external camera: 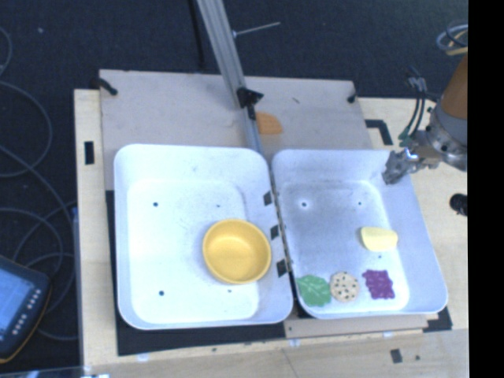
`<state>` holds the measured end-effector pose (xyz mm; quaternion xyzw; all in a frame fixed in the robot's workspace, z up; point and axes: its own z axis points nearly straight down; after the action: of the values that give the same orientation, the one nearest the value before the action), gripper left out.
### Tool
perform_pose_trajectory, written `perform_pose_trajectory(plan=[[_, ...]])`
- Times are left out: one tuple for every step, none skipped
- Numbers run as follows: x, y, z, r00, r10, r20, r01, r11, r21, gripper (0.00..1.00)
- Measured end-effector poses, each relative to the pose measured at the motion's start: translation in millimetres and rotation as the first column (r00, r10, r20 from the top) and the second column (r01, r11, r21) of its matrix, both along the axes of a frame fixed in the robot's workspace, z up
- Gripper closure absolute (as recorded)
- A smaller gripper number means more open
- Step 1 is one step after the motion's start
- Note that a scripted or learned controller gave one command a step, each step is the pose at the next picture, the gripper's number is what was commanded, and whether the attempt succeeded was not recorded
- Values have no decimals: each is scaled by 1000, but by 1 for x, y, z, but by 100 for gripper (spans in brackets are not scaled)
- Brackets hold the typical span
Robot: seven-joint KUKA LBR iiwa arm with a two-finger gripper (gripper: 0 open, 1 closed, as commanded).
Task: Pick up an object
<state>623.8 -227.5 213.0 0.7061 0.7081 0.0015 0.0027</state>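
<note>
My gripper (396, 167) hangs over the far right rim of the right bin (331, 164), with nothing visibly between its fingers. In that bin lie a pale yellow piece (379, 239) near the right wall, and along the front a green leafy piece (315, 290), a round cookie (343, 287) and a purple grape cluster (379, 283). A yellow bowl (236, 250) sits upright in the left bin (157, 172), near its right front.
A slanted metal pole (224, 50) runs from the top down to the gap between the bins. An orange blob (268, 124) lies on the board behind the bins. Cables and a tablet (20, 309) lie at the left.
</note>
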Motion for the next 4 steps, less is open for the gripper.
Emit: perform_pose_trajectory(plan=[[-13,43,8,1000,3,-4,-3,1000,3,100],[-13,91,21,1000,5,-3,-5,1000,4,100],[-23,133,25,1000,4,-4,-4,1000,3,100],[-21,192,32,1000,6,-3,-6,1000,4,100]])
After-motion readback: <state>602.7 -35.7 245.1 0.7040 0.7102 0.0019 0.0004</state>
